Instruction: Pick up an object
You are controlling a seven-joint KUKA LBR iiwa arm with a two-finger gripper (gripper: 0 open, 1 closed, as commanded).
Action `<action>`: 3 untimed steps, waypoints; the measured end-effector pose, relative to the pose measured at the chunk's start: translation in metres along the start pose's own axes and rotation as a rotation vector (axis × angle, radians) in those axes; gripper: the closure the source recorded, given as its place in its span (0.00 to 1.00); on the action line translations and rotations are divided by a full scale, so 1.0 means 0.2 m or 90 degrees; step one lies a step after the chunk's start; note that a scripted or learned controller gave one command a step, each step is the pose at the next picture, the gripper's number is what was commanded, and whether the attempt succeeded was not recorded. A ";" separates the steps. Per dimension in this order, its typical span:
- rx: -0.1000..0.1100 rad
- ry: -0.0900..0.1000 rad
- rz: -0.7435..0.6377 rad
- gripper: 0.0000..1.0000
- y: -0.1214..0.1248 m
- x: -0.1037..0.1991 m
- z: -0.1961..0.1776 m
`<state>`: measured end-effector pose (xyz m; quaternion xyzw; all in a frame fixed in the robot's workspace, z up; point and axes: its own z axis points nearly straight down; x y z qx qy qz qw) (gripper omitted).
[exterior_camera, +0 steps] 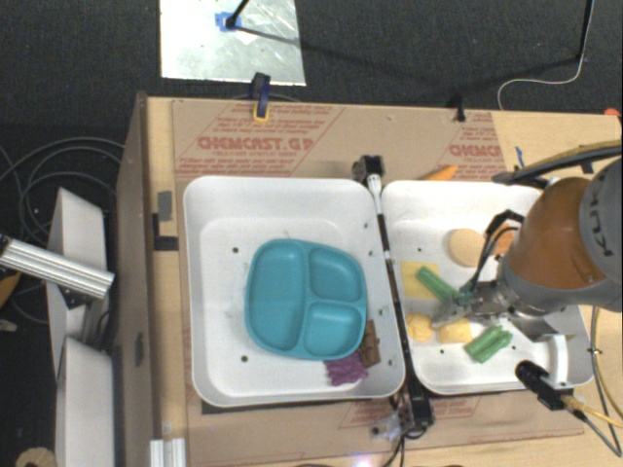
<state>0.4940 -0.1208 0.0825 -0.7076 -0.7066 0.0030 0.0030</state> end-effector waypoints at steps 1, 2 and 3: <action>-0.011 -0.003 -0.003 0.00 0.37 -0.21 -0.02; -0.012 -0.002 -0.005 0.00 0.82 -0.25 -0.03; -0.010 -0.001 -0.005 1.00 0.81 -0.25 -0.08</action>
